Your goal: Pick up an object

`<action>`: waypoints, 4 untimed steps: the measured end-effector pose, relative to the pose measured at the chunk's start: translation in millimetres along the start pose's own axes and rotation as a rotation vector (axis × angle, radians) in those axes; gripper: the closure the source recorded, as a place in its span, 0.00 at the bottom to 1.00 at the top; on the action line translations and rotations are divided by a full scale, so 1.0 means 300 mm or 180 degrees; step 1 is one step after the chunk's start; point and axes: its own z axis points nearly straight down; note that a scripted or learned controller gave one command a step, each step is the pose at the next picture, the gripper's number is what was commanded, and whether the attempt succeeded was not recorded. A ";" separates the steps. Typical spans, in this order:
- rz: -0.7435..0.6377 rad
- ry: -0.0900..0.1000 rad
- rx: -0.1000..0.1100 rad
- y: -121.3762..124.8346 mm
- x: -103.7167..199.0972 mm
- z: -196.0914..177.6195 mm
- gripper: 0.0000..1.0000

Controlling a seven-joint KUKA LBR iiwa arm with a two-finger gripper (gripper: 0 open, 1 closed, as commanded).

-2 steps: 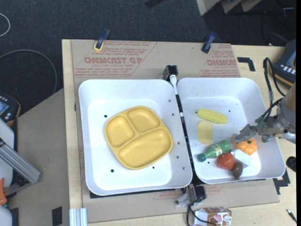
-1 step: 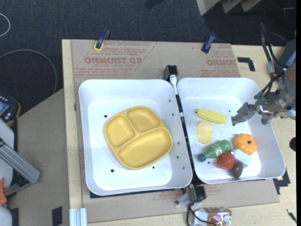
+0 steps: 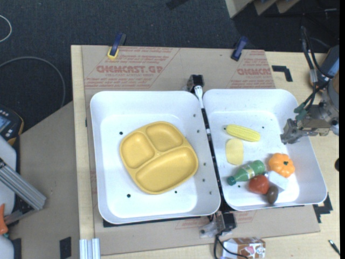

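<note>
Camera view: left bin [image 3: 102, 117] holds yellow tray [image 3: 158, 157]; right bin [image 3: 307, 182] toy food.

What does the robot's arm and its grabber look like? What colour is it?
The gripper is small, made of dull grey metal, and looks boxy and bumpy, with little green bits on top. Behind it the arm is pale grey and rounded. Dark, thin cables curl down beside it toward the wrist. The picture is too small to read any markings on it.

Dark carpet floor [image 3: 64, 15] (cables lying loose); cardboard-topped bench [image 3: 161, 63], evenly lit.
</note>
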 end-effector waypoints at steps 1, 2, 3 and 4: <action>0.0006 0.0002 0.0034 0.312 -0.147 0.527 1.00; 0.0007 -0.0003 0.0009 0.443 -0.257 0.739 1.00; 0.0011 0.0015 0.0017 0.084 -0.118 0.418 1.00; 0.0016 -0.0005 0.0013 0.214 -0.306 0.741 1.00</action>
